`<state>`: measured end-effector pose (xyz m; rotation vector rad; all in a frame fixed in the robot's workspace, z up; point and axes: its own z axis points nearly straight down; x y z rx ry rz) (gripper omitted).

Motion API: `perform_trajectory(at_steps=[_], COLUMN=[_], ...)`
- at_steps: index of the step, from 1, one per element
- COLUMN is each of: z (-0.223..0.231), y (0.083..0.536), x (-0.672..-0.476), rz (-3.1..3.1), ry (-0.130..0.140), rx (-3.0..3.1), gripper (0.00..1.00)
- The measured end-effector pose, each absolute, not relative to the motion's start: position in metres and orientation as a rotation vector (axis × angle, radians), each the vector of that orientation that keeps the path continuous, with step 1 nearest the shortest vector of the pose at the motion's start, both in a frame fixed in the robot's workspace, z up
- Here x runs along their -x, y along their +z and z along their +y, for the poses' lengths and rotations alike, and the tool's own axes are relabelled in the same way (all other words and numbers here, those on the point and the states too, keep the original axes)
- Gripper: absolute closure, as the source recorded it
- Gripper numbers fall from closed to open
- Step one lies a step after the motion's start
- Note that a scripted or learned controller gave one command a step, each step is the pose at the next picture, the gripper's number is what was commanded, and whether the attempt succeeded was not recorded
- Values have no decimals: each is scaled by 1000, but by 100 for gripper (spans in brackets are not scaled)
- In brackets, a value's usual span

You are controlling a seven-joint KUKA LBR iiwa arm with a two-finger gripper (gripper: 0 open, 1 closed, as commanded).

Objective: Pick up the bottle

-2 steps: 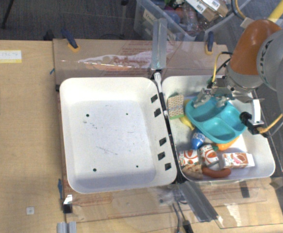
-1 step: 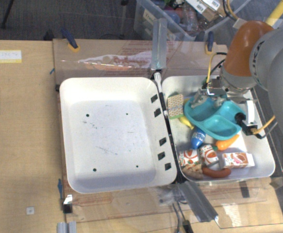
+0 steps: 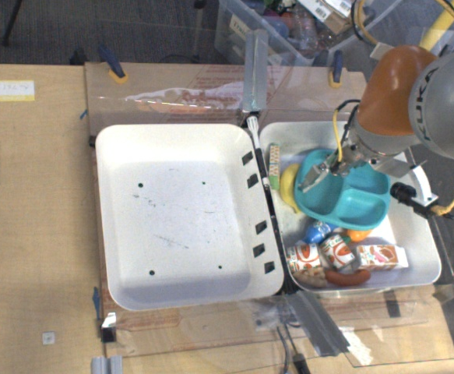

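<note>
A small bottle (image 3: 329,242) with a blue cap and a red-and-white label lies in the right bin (image 3: 423,240), just below a teal bowl (image 3: 351,197). My gripper (image 3: 314,178) hangs low over the left part of that bowl, above and slightly left of the bottle. The grey arm with its orange band (image 3: 394,92) reaches in from the upper right. Nothing shows in the gripper's grasp. The bowl's edge hides part of the bottle.
A yellow item (image 3: 288,187) sits left of the bowl. A red-and-white carton (image 3: 381,256), a snack packet (image 3: 306,259) and a dark red item (image 3: 347,276) crowd the bin's front. The left bin (image 3: 176,209) adjoins across a divider (image 3: 259,197). A box of clutter (image 3: 304,6) stands behind.
</note>
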<state>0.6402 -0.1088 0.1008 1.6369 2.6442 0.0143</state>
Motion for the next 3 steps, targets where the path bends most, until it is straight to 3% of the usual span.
perform_trajectory(at_steps=[1, 2, 3], z=[-204, -156, -107], y=[226, 141, 98], x=[-668, -658, -635], rz=[2744, 2880, 2817], ry=[2, 3, 17], rx=[-1511, -1243, -1326], gripper=[0, 0, 0])
